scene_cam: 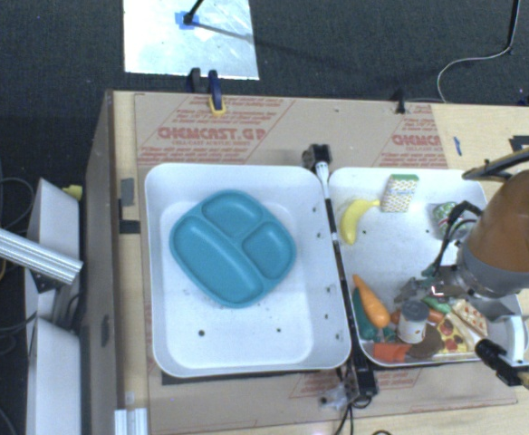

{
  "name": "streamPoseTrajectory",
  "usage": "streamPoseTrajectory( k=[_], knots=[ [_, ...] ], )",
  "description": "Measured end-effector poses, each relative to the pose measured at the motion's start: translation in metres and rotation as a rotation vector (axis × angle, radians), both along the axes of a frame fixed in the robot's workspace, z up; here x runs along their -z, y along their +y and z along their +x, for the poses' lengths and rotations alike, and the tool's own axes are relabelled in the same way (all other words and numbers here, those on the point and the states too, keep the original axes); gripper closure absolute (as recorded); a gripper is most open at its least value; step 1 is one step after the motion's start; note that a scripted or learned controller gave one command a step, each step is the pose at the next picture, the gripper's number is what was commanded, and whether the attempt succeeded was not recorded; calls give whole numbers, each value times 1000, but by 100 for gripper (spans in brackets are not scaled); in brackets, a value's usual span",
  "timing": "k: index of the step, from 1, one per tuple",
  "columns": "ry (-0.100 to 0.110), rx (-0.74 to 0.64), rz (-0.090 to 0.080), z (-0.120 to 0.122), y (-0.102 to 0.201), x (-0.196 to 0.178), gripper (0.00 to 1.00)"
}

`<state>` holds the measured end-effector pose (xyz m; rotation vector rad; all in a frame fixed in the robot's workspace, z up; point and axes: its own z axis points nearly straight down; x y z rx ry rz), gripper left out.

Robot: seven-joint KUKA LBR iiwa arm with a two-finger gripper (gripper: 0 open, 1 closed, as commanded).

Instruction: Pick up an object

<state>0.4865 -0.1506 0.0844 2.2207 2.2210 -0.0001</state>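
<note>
The right white bin (382,252) holds several toy items. A yellow banana (357,216) and a white and green block (399,192) lie near its far edge, with a green item (444,213) to their right. An orange carrot (370,304) lies at the near left, beside a small grey cylinder (412,321) and a heap of red, green and brown pieces (441,332). My gripper (423,293) hangs low over that heap, just above the grey cylinder. The wrist hides what is under it, and nothing is visibly held.
The left white bin (183,333) bears a blue divided plate (234,246). A black divider (335,243) runs between the bins. The arm's grey and orange body (509,243) covers the right bin's right side. Cables lie at the bench's front.
</note>
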Motion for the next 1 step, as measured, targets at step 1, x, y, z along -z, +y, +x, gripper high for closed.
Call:
streamPoseTrajectory(
  k=[1],
  knots=[
    [-5,-2,1,2,1,-11,100]
  ],
)
